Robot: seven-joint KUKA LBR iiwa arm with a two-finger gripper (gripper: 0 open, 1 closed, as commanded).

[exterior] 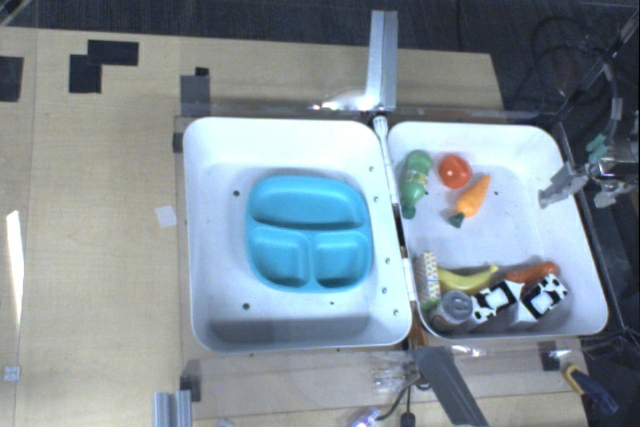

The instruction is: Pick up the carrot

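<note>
Your small orange carrot with the green stub end (pixel 470 199) is lying tilted in the upper part of the right white bin (pixel 520 140), stub pointing down-left, nothing touching it. Just up and left of it sits a round red-orange tomato (pixel 455 171), close but apart, and further left a green pepper-shaped veggie (pixel 414 177) lies along the bin's left wall. Down at the bottom edge of that same bin you've got a pile: a yellow banana (pixel 468 276), a grey round can (pixel 456 306), two black-and-white blocky cow-pattern toys (pixel 518 297) and a reddish-orange long piece (pixel 532 270) behind them. The left white bin (pixel 215 215) holds a blue plastic three-compartment tray (pixel 305 232). The grey gripper (pixel 567 183) is poking in at the right bin's right rim, well apart from the carrot, roughly level with it. It's too small and blurry, so you can't tell how wide it's set.
</note>
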